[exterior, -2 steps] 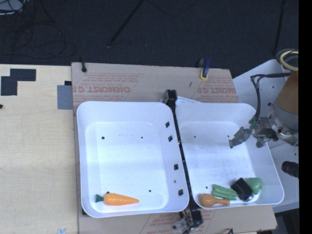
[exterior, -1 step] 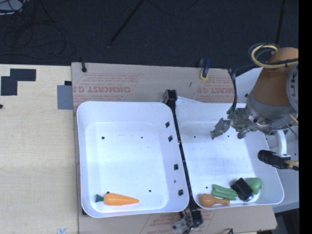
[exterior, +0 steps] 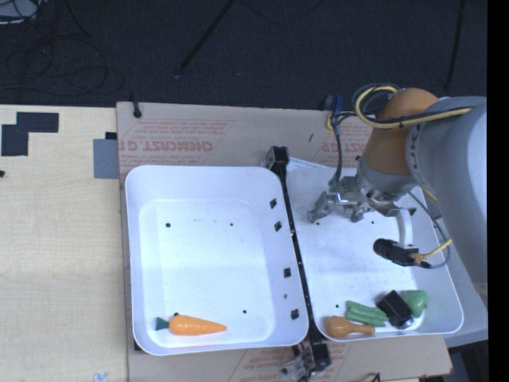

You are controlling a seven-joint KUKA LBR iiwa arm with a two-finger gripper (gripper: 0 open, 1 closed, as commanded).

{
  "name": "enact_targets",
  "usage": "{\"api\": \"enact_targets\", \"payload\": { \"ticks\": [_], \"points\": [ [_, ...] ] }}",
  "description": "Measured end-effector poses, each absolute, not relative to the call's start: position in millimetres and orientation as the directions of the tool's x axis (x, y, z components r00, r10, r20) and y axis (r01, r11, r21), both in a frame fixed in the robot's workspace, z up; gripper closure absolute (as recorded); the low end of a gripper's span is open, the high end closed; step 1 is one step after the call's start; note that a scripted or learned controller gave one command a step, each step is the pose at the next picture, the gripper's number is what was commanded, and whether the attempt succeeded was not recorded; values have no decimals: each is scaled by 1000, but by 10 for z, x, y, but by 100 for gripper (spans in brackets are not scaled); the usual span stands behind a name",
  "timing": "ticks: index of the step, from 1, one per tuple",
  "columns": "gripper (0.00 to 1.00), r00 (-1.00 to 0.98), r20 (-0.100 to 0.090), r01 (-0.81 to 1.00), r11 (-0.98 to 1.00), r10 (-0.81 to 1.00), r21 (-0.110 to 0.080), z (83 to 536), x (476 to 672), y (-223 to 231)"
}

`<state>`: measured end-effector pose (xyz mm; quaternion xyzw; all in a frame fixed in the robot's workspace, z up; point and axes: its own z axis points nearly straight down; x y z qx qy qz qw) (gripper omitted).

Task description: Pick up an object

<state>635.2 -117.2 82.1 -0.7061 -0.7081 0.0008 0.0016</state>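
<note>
The gripper [exterior: 330, 205] hangs low over the far part of the right bin [exterior: 445, 325], with nothing between its fingers; whether they are spread or closed I cannot tell. The nearest pickable things, a green toy vegetable [exterior: 367, 313], a black block [exterior: 395, 309] and an orange pear-shaped toy [exterior: 347, 327], huddle at that bin's near edge, well apart from the gripper. A toy carrot [exterior: 196, 325] lies lengthwise along the left bin's [exterior: 135, 213] near wall
</note>
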Motion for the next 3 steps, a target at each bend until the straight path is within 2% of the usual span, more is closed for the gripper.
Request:
{"api": "enact_targets", "payload": {
  "ticks": [1, 2, 3],
  "points": [
    [100, -2, -1, 1000, 2, 1000, -1, 975, 6348, -1192],
    [100, -5, 0, 1000, 5, 1000, 15, 2579, 6470, -816],
    [100, 1, 0, 1000, -1, 1000, 0, 2661, 6406, -921]
  ]
}}
